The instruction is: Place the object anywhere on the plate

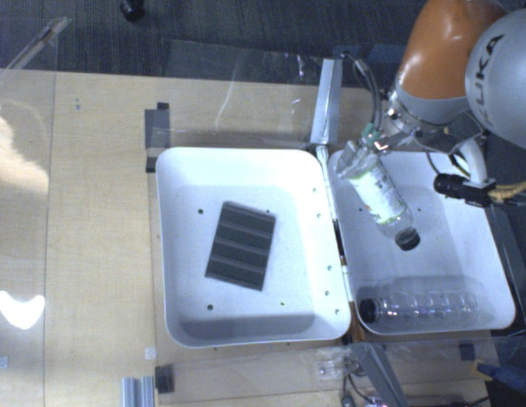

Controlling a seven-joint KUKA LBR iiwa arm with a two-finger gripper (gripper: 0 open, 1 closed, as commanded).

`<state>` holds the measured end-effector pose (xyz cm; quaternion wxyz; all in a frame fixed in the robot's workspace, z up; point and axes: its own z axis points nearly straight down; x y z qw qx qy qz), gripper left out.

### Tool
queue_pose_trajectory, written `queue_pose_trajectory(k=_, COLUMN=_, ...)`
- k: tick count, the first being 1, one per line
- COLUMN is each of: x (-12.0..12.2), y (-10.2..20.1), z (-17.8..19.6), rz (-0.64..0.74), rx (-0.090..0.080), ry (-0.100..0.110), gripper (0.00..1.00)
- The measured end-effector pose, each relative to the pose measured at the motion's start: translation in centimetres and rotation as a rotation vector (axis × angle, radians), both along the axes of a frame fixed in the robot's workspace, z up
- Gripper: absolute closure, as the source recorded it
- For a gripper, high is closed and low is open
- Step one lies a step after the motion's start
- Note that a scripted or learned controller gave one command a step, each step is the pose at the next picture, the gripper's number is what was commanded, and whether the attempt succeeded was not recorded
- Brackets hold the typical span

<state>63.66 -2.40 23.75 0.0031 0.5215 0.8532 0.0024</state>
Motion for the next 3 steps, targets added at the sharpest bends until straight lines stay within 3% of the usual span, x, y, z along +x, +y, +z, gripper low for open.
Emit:
queue_pose_trajectory(k=1, x=-0.9, y=2.6, z=5.2, rz=-0.180, rx=0.001, ry=-0.001, gripper=1.00)
queue_pose_trajectory(k=2, x=0.8, y=2.1, z=4.6, rz=0.322, rx=-0.003, ry=-0.001, gripper=1.00)
queue_pose_trajectory(k=3, x=1.7, y=-0.2, z=4.9, rz=0.115, rx=-0.002, ry=-0.001, gripper=1.00)
